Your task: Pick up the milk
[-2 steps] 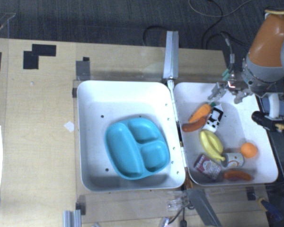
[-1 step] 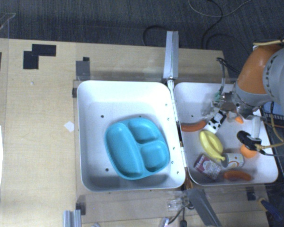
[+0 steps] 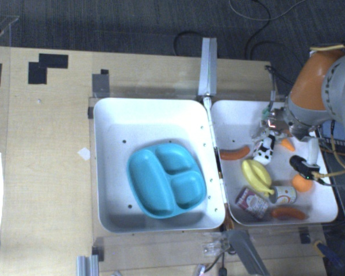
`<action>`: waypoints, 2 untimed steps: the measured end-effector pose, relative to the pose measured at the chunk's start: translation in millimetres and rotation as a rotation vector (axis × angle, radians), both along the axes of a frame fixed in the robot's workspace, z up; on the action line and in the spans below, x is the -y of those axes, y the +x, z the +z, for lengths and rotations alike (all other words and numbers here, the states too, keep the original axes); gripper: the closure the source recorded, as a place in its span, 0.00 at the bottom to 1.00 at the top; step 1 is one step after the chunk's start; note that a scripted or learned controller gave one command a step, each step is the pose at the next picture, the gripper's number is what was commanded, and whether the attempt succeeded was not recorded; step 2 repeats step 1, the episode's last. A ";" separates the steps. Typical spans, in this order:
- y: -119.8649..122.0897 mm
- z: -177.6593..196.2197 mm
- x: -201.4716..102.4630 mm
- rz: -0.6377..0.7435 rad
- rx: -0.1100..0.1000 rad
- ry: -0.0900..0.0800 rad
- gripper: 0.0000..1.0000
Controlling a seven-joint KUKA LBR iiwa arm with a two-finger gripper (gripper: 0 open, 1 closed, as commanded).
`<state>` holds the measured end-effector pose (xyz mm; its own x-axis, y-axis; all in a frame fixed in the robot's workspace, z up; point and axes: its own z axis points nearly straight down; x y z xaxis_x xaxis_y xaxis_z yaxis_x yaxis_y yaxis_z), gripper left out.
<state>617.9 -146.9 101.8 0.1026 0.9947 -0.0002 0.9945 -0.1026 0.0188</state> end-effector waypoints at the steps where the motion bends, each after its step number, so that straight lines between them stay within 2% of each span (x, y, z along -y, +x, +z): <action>1: -15.8 83.9 -79.3 -0.218 -0.014 0.005 1.00; 2: -15.8 83.9 -79.3 -0.218 -0.014 0.005 1.00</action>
